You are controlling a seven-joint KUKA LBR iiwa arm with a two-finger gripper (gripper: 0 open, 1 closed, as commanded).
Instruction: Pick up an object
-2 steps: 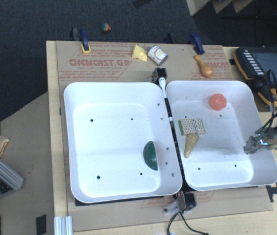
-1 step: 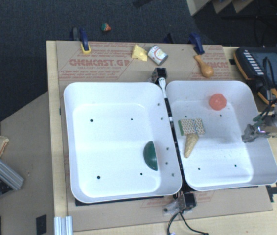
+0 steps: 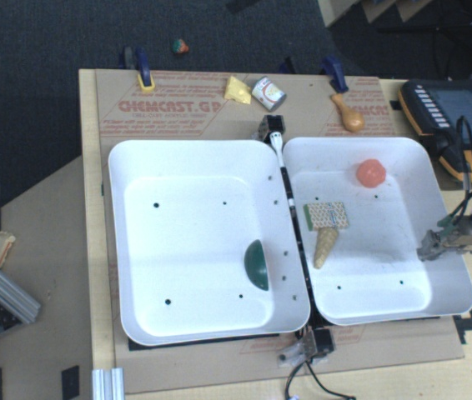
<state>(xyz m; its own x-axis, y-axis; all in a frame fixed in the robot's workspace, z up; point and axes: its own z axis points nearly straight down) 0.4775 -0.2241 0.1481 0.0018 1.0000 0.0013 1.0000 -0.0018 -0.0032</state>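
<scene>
The right bin [image 3: 411, 298] holds a red ball [image 3: 371, 173] near its far side, a small green-speckled block [image 3: 327, 215] near its left wall, and a tan cone [image 3: 324, 247] just below the block. A dark green rounded object [image 3: 257, 265] lies in the left bin [image 3: 136, 223], against its right wall. My gripper [image 3: 440, 244] sits low at the right rim of the right bin, well to the right of the cone and block and touching none of the objects. Nothing shows in its grasp.
On the bench behind the bins lie a yellow piece [image 3: 238, 90], a small white box [image 3: 268, 94] and a wooden pear-shaped object [image 3: 348, 115], with blue clamps [image 3: 143, 67] at the board's far edge. A control pendant [image 3: 451, 107] with cables rests at the far right.
</scene>
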